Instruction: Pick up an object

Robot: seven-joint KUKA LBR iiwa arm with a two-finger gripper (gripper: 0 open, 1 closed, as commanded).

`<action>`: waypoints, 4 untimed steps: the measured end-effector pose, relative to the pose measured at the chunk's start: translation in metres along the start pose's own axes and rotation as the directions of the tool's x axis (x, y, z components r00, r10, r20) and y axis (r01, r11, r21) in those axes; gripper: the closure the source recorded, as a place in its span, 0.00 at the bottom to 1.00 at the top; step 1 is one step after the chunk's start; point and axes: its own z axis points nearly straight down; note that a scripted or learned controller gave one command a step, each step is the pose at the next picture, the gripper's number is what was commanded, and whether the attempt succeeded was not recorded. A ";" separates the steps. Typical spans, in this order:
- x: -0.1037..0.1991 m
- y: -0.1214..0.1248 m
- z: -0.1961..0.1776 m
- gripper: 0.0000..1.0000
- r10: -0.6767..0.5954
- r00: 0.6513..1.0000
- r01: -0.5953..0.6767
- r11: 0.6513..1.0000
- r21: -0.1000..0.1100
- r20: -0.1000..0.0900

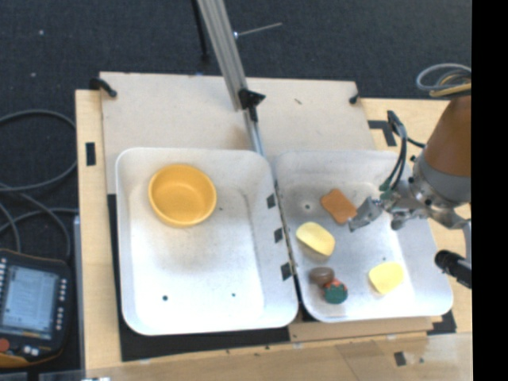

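The right bin (421,292) holds several small objects. An orange-brown block (339,205) lies near its middle, with a pale yellow lump (315,239) just below and to the left. A yellow block (386,278) sits toward the front right. A brown piece (321,275) and a green and red piece (336,291) lie together at the front. My gripper (362,213) hangs low over the bin, right beside the orange-brown block on its right side. Nothing visibly sits in the gripper.
A yellow bowl (182,194) stands in the left bin (198,292) at its back left. A metal rail (226,46) slants down from the back to the gap between the bins. A grey tablet (28,300) lies off the bench at the left.
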 end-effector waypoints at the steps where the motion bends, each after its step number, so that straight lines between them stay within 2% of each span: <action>1: 0.000 0.000 0.000 0.00 0.002 1.000 -0.002 1.000 -0.001 0.000; 3: -0.001 0.001 0.116 0.00 0.003 1.000 -0.003 1.000 0.006 0.001; 4: -0.002 0.003 0.102 1.00 0.008 1.000 -0.008 1.000 -0.002 0.000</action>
